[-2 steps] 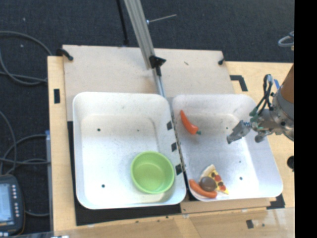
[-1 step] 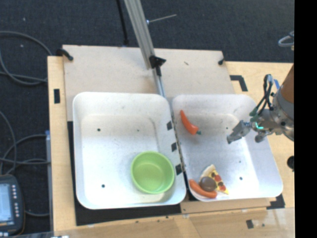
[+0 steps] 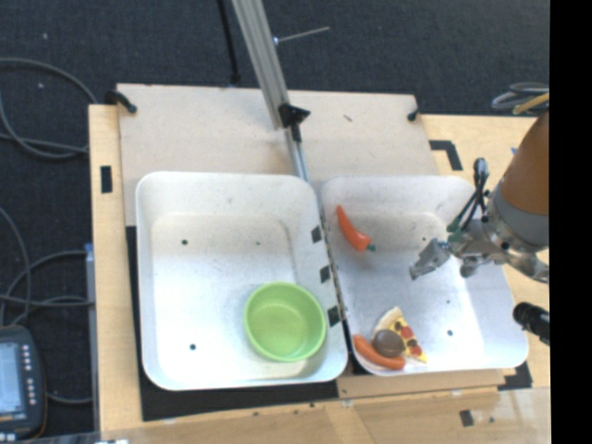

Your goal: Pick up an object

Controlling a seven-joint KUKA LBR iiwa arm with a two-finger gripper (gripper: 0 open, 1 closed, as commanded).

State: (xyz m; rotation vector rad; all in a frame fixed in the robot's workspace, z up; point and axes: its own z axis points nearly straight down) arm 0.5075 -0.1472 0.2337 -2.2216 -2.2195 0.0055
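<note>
Two shallow white bins sit side by side on a wooden bench, the left bin [image 3: 176,220] holding a green bowl [image 3: 285,320] near its lower right corner and the right bin [image 3: 481,331] carrying the smaller items. An orange carrot [image 3: 351,229] lies tilted in the upper left part of the right bin, close to the divide between the bins. At that bin's lower left corner, a pizza slice toy [image 3: 403,329] rests against a brown rounded piece [image 3: 388,342], with an orange sausage-shaped piece [image 3: 377,352] touching them just below. The grey arm, its orange band [image 3: 529,174] visible at the right edge, reaches over the right bin, and the gripper [image 3: 427,261] hangs above the bin's bare middle, well apart from the carrot and from the cluster at the corner. Nothing sits between its fingers; whether they are spread or pressed together cannot be told from this angle. A slanted aluminium rail [image 3: 264,54] crosses the bench's far side.
</note>
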